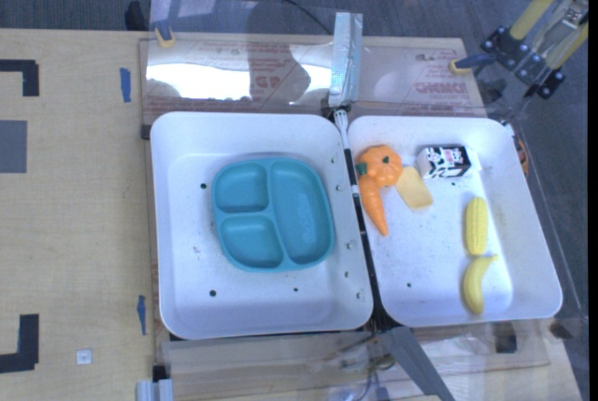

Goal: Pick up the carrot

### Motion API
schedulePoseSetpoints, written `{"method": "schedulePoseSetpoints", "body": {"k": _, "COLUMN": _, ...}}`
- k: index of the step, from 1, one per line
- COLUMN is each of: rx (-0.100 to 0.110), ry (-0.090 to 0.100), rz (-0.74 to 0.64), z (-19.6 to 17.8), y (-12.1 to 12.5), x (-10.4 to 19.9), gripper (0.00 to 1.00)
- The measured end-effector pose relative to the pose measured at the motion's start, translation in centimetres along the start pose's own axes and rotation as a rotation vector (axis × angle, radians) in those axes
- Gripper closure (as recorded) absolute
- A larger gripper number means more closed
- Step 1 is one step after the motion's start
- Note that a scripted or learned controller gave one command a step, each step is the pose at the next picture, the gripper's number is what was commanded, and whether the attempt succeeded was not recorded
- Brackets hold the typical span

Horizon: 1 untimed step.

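Pale wooden bench (75,231) carries the two white bins, and we read them from the near edge back. Nearest us in the right bin (533,282) lies a yellow banana (476,283), with a corn cob (476,224) just beyond it. The left bin (177,296) holds a teal divided plate (274,213), sitting near the middle.

Further back in the right bin we find the carrot (375,200), lying close against the wall shared by the two bins, its tip pointing toward us. An orange fruit-like piece (383,162) touches its far end, a pale yellow block (415,191) sits just beside it, and a small black-and-white carton (444,161) lies beyond.

At the far right corner we see only yellow and dark clamp-like hardware (533,53), well apart from the carrot; we cannot tell what state the tool is in.

We judge that the approach has not begun. The next move calls for coming down over the carrot, clear of the wall and neighbours.
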<state>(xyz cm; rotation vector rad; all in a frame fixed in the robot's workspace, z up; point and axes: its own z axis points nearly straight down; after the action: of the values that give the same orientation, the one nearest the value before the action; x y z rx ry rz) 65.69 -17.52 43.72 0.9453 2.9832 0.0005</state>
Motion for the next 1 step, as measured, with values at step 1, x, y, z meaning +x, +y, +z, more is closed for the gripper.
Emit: {"method": "schedulePoseSetpoints", "body": {"k": 1, "rx": 0.002, "ry": 0.001, "rz": 0.333, "z": 0.08, "y": -2.53, "x": -1.84, "gripper": 1.00}}
